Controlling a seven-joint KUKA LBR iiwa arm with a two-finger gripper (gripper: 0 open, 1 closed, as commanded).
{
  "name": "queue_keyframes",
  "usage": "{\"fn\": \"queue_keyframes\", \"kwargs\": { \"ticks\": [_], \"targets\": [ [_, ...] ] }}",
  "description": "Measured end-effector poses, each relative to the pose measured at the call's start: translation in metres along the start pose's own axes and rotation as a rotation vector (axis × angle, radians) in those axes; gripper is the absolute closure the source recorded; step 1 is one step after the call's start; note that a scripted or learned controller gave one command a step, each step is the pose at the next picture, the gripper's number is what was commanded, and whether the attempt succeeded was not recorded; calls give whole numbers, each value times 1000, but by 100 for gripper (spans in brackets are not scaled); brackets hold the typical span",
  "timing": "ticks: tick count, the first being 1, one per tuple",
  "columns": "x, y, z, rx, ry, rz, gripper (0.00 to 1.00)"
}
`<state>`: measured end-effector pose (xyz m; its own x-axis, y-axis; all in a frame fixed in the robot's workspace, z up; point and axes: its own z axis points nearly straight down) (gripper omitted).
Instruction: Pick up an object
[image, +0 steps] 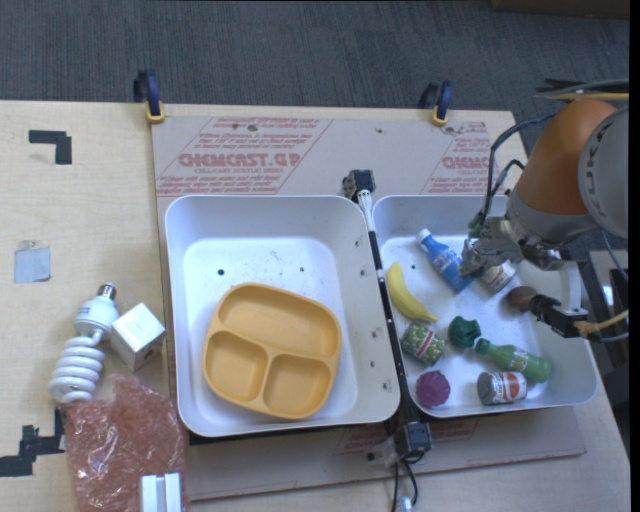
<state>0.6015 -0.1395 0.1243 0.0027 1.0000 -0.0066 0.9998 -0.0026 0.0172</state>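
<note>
The right bin (588, 385) holds several objects. A blue bottle (443, 260) lies at its back, with a yellow banana (407, 294) just in front. Nearer the front are a green netted fruit (423, 343), a purple round thing (433, 388), a green bottle (508, 356) and a red-labelled can (501, 387). A brown lump (521, 297) lies to the right. My gripper (488, 255) hangs low over the bin's back right, right of the blue bottle and just above a small silvery object (498, 277). Whether it touches that object is unclear.
The left bin (176, 300) holds a yellow divided plate (272, 349). On the bench to the left lie a spiral light bulb (82, 350), a white cube (138, 330) and a pink plastic bag (125, 440). Cables trail off the arm at the right.
</note>
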Motion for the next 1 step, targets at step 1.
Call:
{"fn": "queue_keyframes", "kwargs": {
  "ticks": [1],
  "targets": [
    [0, -1, 1, 3, 0, 0, 0]
  ]
}}
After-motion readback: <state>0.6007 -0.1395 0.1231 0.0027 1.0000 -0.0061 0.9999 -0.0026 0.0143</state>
